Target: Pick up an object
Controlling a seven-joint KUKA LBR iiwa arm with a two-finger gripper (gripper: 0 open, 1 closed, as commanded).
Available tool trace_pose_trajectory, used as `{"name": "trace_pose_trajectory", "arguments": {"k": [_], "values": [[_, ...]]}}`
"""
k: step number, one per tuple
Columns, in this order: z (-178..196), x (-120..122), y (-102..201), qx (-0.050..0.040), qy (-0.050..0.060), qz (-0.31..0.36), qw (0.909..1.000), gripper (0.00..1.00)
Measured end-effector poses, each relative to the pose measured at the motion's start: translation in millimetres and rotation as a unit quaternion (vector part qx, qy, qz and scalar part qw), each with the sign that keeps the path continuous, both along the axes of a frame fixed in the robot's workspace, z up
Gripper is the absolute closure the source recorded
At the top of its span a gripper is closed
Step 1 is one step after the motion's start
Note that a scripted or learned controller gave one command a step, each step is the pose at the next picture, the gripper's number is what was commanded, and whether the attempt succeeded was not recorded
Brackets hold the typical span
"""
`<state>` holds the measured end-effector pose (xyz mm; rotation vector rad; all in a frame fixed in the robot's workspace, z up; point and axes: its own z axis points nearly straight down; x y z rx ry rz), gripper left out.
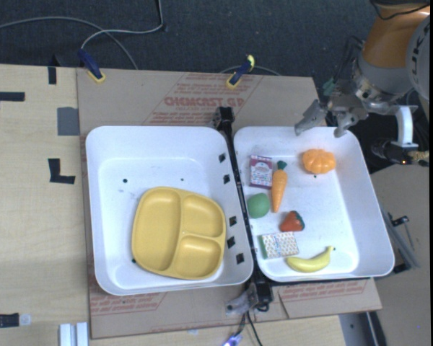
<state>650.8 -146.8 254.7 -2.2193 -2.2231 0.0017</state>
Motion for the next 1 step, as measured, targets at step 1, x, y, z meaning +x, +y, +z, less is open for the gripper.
{"name": "trace_pose_trajectory", "arguments": {"k": [1], "values": [[-71.8,-44.9,66.2,0.0011,0.002,0.001,1.0,0.0]]}}
